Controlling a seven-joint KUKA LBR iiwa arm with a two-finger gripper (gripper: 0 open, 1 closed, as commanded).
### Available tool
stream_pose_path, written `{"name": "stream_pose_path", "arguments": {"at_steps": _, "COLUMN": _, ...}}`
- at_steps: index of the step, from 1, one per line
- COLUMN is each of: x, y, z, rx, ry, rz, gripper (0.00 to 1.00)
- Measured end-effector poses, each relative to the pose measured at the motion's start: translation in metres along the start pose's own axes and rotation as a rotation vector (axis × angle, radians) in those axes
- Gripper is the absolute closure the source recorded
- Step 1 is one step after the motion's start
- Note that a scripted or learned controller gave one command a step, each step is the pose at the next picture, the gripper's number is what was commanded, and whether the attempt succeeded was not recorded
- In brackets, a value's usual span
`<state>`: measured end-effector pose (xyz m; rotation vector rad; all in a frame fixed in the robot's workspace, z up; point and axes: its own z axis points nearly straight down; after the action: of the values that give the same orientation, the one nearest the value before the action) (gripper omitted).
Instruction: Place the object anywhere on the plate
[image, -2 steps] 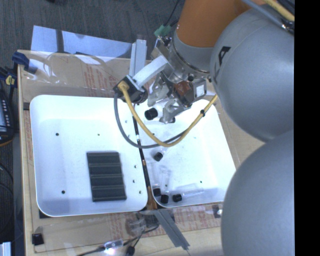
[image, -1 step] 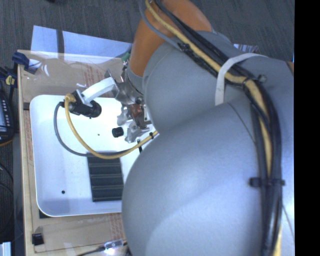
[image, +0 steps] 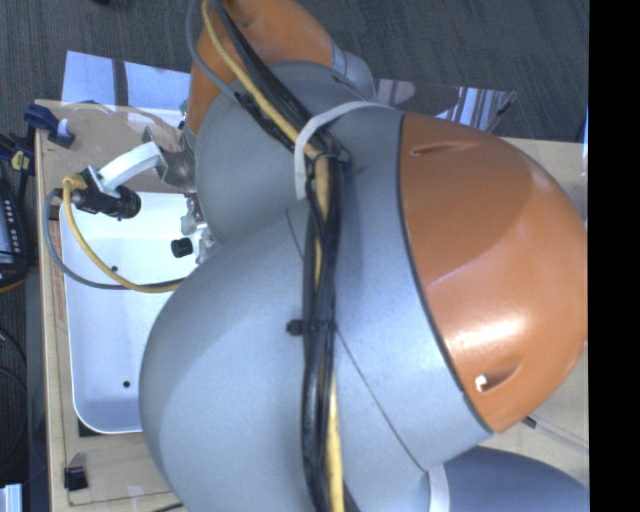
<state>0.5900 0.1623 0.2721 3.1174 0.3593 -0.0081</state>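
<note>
Looming nearest the lens, the grey arm (image: 300, 330) with its orange band (image: 500, 280) covers most of the bench (image: 110, 470), cables (image: 320, 300) running down its casing. Beyond it, toward the far left, the wrist end and gripper (image: 185, 215) hang above the left white bin (image: 105, 330), near that bin's upper edge; whether it is wide, narrow or holding anything cannot be told. Neither the object nor the plate can be made out, so which way the object lies from the gripper stays unknown
</note>
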Motion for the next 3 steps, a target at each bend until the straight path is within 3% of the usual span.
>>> {"name": "stream_pose_path", "arguments": {"at_steps": 1, "x": -0.031, "y": -0.066, "z": 0.030, "rx": 0.002, "ry": 0.001, "rz": -0.081, "gripper": 1.00}}
{"name": "stream_pose_path", "arguments": {"at_steps": 2, "x": -0.092, "y": -0.080, "z": 0.021, "rx": 0.006, "ry": -0.003, "rz": -0.503, "gripper": 1.00}}
{"name": "stream_pose_path", "arguments": {"at_steps": 3, "x": -0.106, "y": -0.032, "z": -0.037, "rx": 0.004, "ry": 0.004, "rz": -0.928, "gripper": 1.00}}
